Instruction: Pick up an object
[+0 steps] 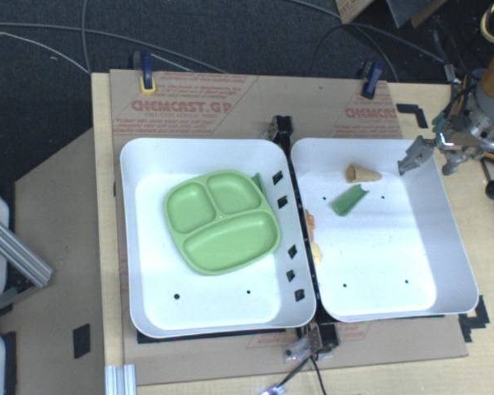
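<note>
Cardboard-topped bench, two white bins side by side. At about 2 o'clock the gripper [432,156] is seen with fingers spread and nothing between them, over the right bin [445,245] rim. A tan cone-like piece [362,173] and green wedge [348,200] lie toward 9 o'clock of it. Small flat pieces could easily be nudged away or missed, so an empty close is probably the main risk.
</note>
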